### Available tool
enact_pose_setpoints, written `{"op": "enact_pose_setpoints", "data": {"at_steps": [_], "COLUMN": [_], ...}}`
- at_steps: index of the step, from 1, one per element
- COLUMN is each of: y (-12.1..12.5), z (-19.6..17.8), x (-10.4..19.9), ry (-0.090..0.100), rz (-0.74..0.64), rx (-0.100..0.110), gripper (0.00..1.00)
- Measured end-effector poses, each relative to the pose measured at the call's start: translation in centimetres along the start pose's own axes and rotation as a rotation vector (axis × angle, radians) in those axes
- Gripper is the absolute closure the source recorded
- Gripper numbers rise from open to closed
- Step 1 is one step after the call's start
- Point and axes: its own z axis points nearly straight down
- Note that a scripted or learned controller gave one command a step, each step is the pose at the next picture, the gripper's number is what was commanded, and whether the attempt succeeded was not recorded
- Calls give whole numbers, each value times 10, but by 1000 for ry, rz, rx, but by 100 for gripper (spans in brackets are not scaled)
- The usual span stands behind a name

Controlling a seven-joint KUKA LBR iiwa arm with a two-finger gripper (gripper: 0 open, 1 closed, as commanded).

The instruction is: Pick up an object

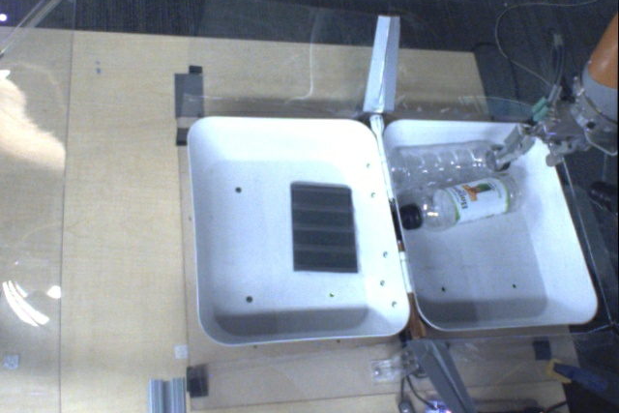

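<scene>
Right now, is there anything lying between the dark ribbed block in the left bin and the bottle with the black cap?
No loose object. In the camera view, between the ribbed block and the bottle lie bare white bin floor and the two bins' adjoining rims.

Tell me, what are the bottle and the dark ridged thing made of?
The bottle looks like clear shiny plastic: you can see the white bin through it. The dark ridged pad seems matte, maybe rubber or foam; that's hard to tell.
</scene>
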Motion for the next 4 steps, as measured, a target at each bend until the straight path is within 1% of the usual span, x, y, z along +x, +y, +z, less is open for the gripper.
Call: {"op": "enact_pose_setpoints", "data": {"at_steps": [1,2,3,4], "y": [-5,43,-4,20], "z": [120,130,121,129], "x": [-4,-12,65,69], "ry": [-1,24,0,8], "rz": [-311,-229,-332,-307], "rx": [-4,85,-1,75], "gripper": [0,0,0,0]}}
